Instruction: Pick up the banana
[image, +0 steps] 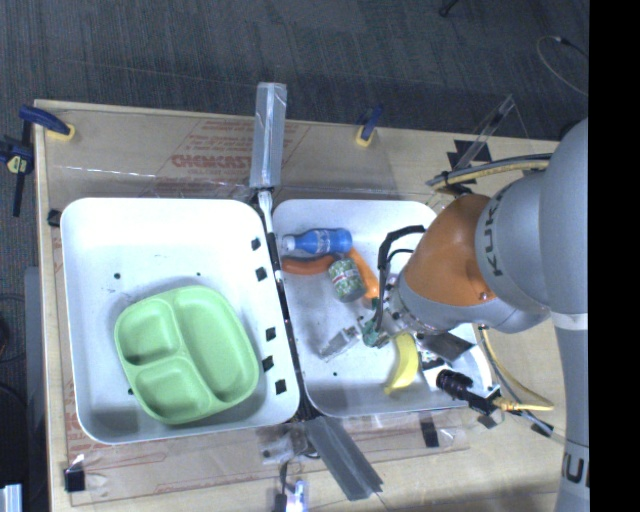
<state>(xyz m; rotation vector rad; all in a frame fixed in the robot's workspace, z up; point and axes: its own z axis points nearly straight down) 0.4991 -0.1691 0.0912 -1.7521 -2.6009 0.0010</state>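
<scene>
1. Bins number two: the left bin (90, 230) holds one green divided tray (185, 352), well apart from the work.
2. The right bin (330, 215) holds one blue bottle (318, 241), one carrot (310, 266), one can (346, 279).
3. One banana (402, 364) lies near-right, just beside the gripper (352, 338), which probably hangs low for a grasp; its grip state cannot be told.

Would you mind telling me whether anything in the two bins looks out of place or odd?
Nothing looks spilled or damaged. The right bin is cluttered: a blue bottle, a carrot and a can lie on their sides in a huddle. The banana lies by the arm.
</scene>
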